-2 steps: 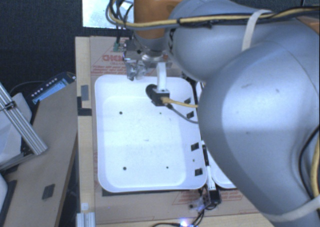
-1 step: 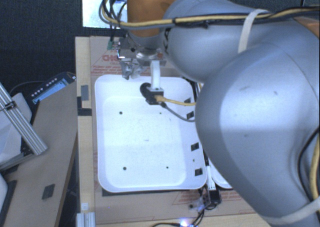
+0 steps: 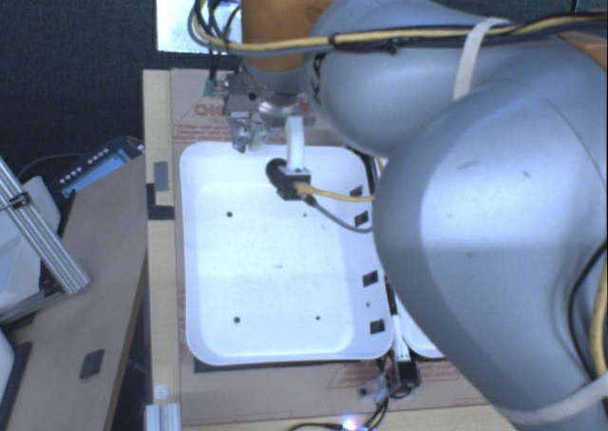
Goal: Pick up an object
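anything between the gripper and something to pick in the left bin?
Nothing visible blocks it. The gripper hangs over the far edge of the left bin, whose visible floor is bare white with no object to pick. The arm covers the right bin, so its contents cannot be judged.

Even, fairly bright light falls from overhead — the white bin (image 3: 275, 277) below the gripper (image 3: 249, 140) reads clean, with only soft, faint shading along its rims. The grey arm (image 3: 494, 192), to the gripper's right and nearest the lens, is soft and out of focus. A bright washed-out patch (image 3: 185, 2) glares up and left of the gripper. Fine grain throughout — edges slightly bowed.
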`<state>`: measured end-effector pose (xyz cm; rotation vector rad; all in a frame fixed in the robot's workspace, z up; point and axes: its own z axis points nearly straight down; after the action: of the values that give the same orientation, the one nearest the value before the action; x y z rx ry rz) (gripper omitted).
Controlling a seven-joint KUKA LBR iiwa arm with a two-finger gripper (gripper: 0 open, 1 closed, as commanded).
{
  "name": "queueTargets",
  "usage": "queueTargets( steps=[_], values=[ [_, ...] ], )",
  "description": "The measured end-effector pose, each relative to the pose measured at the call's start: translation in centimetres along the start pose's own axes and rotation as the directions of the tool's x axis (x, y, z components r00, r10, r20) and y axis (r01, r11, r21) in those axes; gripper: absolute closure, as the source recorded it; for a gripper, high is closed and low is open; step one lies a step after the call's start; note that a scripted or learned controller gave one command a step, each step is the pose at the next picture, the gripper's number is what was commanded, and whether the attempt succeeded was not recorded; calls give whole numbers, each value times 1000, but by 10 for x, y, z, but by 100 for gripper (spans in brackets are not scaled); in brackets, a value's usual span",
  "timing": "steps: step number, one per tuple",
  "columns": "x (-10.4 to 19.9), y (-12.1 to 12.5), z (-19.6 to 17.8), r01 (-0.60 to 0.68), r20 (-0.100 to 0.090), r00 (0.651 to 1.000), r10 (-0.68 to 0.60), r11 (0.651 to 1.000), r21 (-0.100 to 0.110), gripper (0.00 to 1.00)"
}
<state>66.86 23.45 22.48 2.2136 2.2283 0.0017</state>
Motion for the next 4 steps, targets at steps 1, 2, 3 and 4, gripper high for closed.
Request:
queueTargets(
  steps=[1, 2, 3, 4],
  values=[
    [0, 0, 4, 1, 0, 1000, -1, 1000, 0, 100],
    [0, 0, 11, 1, 0, 1000, -1, 1000, 0, 100],
    [-1, -5, 12, 0, 0, 1000, 0, 1000, 0, 100],
    [0, 0, 13, 1, 0, 1000, -1, 1000, -1, 100]
  ],
)
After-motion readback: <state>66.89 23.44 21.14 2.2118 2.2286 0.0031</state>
